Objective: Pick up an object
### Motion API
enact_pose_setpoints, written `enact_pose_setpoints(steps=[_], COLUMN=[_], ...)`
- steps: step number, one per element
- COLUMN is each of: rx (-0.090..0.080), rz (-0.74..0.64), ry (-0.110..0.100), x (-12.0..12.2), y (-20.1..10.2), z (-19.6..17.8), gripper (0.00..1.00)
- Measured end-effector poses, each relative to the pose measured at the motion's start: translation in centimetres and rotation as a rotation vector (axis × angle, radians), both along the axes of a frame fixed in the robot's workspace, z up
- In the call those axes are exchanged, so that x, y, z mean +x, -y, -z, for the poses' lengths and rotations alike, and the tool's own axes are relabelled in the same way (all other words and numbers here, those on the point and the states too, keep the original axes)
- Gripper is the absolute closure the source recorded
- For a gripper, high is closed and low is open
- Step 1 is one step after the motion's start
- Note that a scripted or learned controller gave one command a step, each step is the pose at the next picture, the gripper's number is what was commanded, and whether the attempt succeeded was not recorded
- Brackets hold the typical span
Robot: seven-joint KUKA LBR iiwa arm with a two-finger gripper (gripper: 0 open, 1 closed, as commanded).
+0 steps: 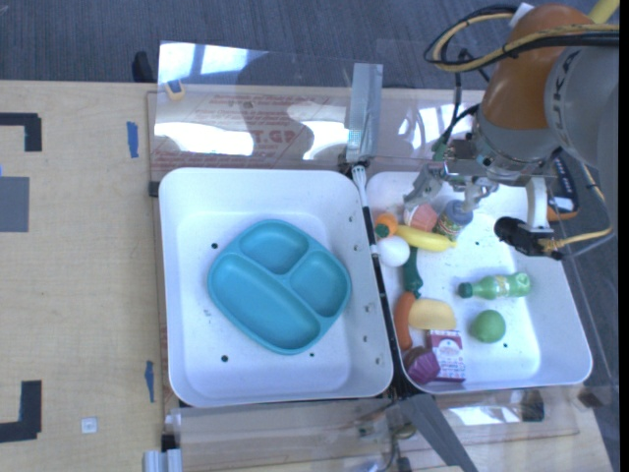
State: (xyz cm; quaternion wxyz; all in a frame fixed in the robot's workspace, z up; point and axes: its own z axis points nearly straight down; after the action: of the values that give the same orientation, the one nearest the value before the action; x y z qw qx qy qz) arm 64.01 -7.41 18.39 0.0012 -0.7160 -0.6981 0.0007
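- The two shallow white plastic bins lie side by side: I hang over the far end of the right bin [550,362], and the left bin [187,362] beyond my reach side holds a turquoise three-compartment plastic plate [280,283].
- My grey two-finger gripper [447,187] sits low over a tight cluster; I cannot tell its state, since the wrist hides it.
- Directly beneath me lie a yellow toy banana [425,239], a small grey-blue can [454,216] and an orange-red piece [423,214]; I judge these the likeliest targets.
- All look like light, stiff, smooth plastic toys, apt to slip; I would pinch the banana across its middle.
- Nearer the camera from me lie a green toy bottle [496,286] and a green ball [486,325].
- The crowded items beside the divider overlap, so their outlines are hard to separate.
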Motion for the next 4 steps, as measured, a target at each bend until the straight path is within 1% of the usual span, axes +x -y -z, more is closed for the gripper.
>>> enact_pose_setpoints(steps=[1,2,3,4], rx=[0.0,-0.004,-0.002,0.0], rz=[0.0,0.014,-0.101,0.058], ry=[0.0,0.032,0.006,0.006], x=[0.0,1.6,1.5,-4.1], y=[0.0,1.2,1.7,3.0], z=[0.0,5.0,7.6,9.8], gripper=[0.0,0.0,0.0,0.0])
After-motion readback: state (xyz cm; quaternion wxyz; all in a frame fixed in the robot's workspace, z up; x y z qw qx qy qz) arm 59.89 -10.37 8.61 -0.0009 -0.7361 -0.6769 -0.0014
